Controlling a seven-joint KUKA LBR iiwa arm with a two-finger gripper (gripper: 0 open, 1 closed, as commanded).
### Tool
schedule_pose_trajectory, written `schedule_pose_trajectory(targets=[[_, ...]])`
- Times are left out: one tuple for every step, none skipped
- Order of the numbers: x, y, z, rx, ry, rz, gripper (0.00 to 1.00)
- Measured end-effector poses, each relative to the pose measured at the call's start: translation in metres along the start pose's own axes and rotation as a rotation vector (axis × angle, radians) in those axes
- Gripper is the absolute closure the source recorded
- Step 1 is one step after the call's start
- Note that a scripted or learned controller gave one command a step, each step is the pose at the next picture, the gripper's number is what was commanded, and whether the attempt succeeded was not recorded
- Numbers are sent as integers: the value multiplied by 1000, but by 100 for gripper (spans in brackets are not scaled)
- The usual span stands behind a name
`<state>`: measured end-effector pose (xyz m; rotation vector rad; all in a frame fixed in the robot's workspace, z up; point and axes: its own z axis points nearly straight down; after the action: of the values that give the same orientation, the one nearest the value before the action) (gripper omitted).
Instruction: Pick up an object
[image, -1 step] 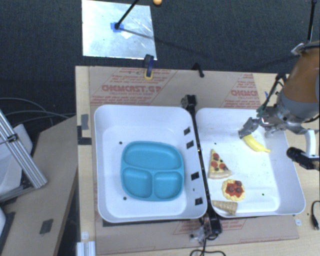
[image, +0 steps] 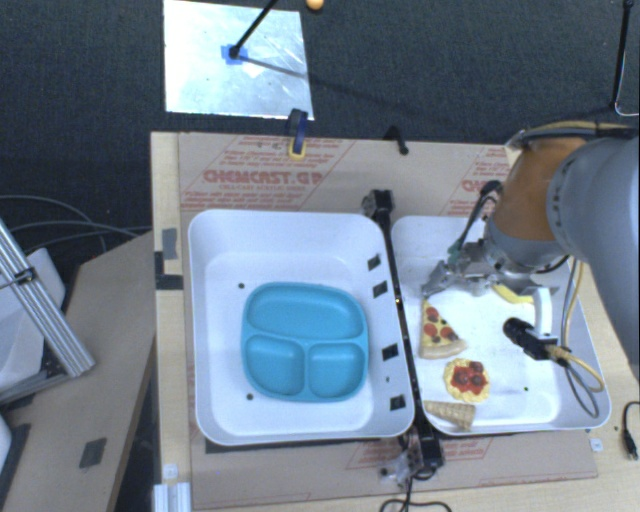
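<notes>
In the right bin (image: 530, 408) lie a toy pizza slice (image: 437, 332), a small round pizza (image: 467, 379) and a tan cone-shaped piece (image: 449, 414) near the front wall. A yellow object (image: 512, 293) peeks out from under the arm. My gripper (image: 441, 281) hangs low over the bin's back left part, just above and behind the pizza slice. Nothing can be seen held in it. The arm's grey body and orange band cover the bin's back right corner.
The left bin (image: 215, 300) holds a blue divided tray (image: 303, 340). A black divider (image: 392, 300) runs between the two bins. A black cable plug (image: 530, 338) hangs beside the arm over the right bin. Cardboard lies under both bins.
</notes>
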<state>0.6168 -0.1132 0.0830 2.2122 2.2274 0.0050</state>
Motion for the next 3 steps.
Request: schedule_pose_trajectory(targets=[[104, 47, -107, -6, 0, -3, 0], [99, 46, -113, -2, 0, -1, 100], [134, 38, -101, 2, -1, 1, 100]])
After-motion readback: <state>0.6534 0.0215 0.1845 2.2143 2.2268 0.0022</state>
